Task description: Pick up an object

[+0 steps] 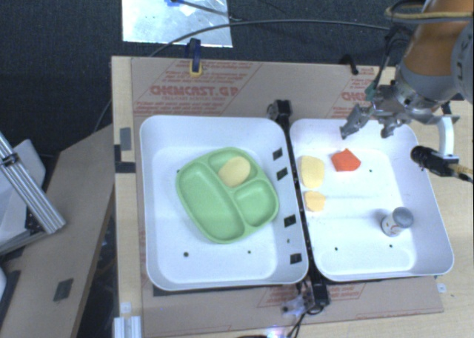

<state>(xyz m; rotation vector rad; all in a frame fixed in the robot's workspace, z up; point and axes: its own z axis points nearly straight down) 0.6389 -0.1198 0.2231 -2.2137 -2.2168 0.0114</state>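
An orange wedge-shaped block (345, 160) lies in the upper part of the right-hand white bin (422, 214), just beside a pale yellow piece (312, 170) that rests against the bin's left wall. A smaller yellow lump (315, 201) sits just below that piece, and a small grey-and-white knob-like object (396, 221) stands well apart toward the bin's lower right.

Above the orange block, the tool (368, 127) hangs over the bin's far rim with its 2 fingers spread apart and nothing between them; it does not touch the block. The grey arm (437, 40) with its orange band reaches in from the right, and a black fitting (432, 159) juts over the right edge of the same bin.

In the left-hand white bin (167, 255), a green 3-compartment tray (215, 207) lies tilted, with a yellow rounded object (235, 171) resting in its upper compartment. Black clips (288, 220) line the seam where the 2 bins meet.

Both bins sit on a brown board printed with red lettering (194, 90), laid across the tabletop (81, 181). A blue-and-yellow clamp (195, 55) grips the board's far edge, and a shiny silver sheet (174, 3) lies on the dark floor beyond. A thin black cable (296, 22) arcs across toward the arm.
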